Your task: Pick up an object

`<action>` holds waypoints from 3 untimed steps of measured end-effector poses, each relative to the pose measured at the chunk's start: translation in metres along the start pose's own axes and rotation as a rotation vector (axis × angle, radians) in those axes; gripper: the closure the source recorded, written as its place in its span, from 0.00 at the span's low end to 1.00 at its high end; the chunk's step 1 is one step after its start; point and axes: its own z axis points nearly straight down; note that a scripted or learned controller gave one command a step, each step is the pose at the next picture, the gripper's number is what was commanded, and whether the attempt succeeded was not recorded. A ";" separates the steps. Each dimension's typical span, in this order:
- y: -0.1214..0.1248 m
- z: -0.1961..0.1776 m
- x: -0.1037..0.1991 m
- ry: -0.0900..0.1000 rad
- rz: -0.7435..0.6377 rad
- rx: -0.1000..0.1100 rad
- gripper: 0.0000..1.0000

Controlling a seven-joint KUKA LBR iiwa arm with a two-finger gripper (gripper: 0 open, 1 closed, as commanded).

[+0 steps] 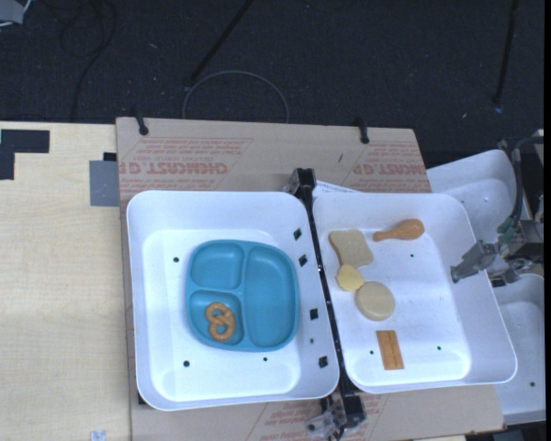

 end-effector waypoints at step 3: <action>-0.009 0.105 0.013 0.001 -0.003 -0.004 0.00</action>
